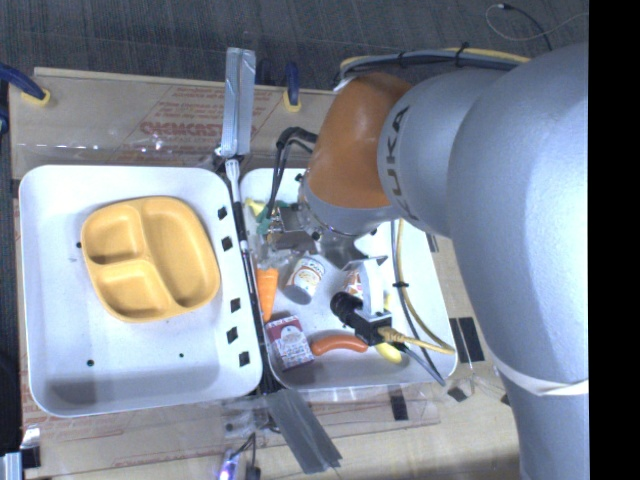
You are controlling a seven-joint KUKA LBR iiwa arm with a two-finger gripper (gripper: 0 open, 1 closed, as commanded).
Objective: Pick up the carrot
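Note:
The carrot (267, 292) is a short orange cone lying against the left wall of the right bin (430, 298), pointing toward the front. My gripper (272, 240) hangs just behind and above the carrot's thick end, under the orange wrist band. The grey arm hides most of the back half of this bin.
Close to the carrot's right lies a small white can (305, 279). A red box (288, 342) and an orange sausage-shaped piece (338, 345) sit near the bin's front, with a yellow item (393, 354) beside them. The left bin (60, 368) holds a yellow divided plate (150, 258).

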